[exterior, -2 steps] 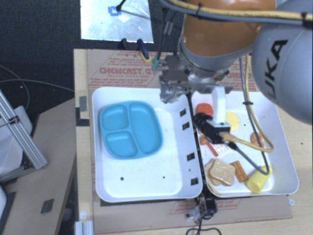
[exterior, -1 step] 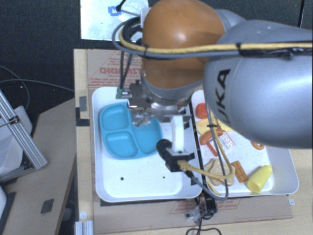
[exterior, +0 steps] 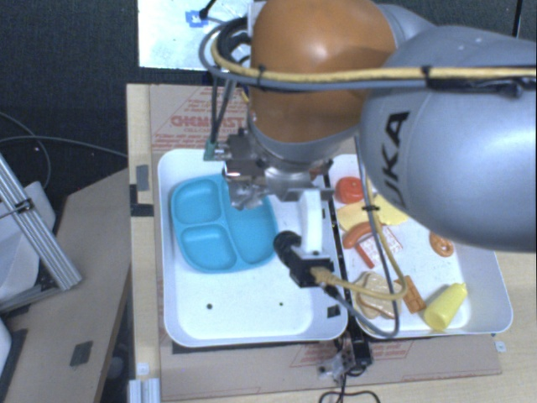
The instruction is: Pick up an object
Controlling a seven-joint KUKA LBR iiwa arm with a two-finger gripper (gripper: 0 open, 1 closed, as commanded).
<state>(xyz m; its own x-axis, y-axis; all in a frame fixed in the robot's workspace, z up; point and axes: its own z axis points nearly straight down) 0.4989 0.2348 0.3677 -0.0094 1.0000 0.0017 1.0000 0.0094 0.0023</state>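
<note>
**Arm over the left bin, above the blue tray**

View from above of two shallow white bins side by side on a bench covered with a brown cardboard sheet (exterior: pixel 185 116). The grey arm with its orange band (exterior: pixel 323 49) reaches in from the right and hides the far part of both bins. The two-finger gripper (exterior: pixel 243 193) sits over the left white bin (exterior: pixel 252 317), at the far right corner of a light blue plastic tray with divided compartments (exterior: pixel 210 233). Whether the gripper is released or clenched cannot be told from this angle, and whether it touches the tray cannot be told either. The tray lies flat on the bin floor in the far half of the left bin, close to the left wall. The near half of that bin shows bare white floor with two small dark specks.

The right white bin (exterior: pixel 491 309) holds several small things:
- an orange round piece (exterior: pixel 349 189) at the far left, just beside the divider
- a red curved piece (exterior: pixel 359 235) below it
- a small orange ring (exterior: pixel 440 244) toward the right
- a yellow bottle-shaped piece (exterior: pixel 445 305) lying tilted near the front right corner
- a short orange stick (exterior: pixel 411 296) just left of the bottle-shaped piece
</note>
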